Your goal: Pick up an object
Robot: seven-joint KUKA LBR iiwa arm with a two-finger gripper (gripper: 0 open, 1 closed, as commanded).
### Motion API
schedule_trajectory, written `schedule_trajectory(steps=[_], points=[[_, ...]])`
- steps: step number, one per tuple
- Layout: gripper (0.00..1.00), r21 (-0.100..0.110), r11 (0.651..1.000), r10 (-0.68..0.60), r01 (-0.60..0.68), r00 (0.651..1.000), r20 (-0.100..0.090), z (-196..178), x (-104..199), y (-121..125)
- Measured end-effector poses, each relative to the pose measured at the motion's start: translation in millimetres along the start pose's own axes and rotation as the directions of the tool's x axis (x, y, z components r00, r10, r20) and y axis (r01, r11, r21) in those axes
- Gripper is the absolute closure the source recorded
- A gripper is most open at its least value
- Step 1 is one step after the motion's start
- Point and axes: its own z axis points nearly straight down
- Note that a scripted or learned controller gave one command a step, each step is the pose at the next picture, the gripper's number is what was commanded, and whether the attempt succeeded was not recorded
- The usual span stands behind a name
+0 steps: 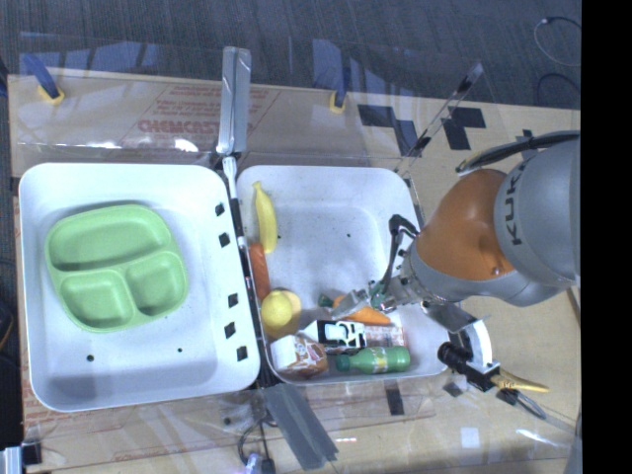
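The gripper is down in the right bin, near that bin's front right corner, right over a small carrot; from where I stand I cannot tell whether it is parted or closed, nor whether it has anything. The carrot looks like a light, stiff plastic toy, smooth and tapered, so I would judge it best taken across its thicker middle, as it could squirt out of a pinch near the tip. Touching it on the front side lie a black-and-white packet and a green bottle, the bottle along the bin's front wall; their labels are too small to read. Further left of the carrot sit a lemon, a brown-labelled tin, a longer orange carrot and a banana against the bin's left wall. Well apart, in the left bin, rests a green divided tray. Red print on the bench sheet behind is illegible.
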Motion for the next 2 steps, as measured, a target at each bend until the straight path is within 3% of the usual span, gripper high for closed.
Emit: schedule_trajectory(steps=[1, 2], points=[[1.0, 0.006, 1.0, -0.004, 0.004, 1.0, -0.002, -8, 0, -2], [1.0, 0.027, 0.949, 0.314, -0.314, 0.949, -0.004, -122, 102, 39]])
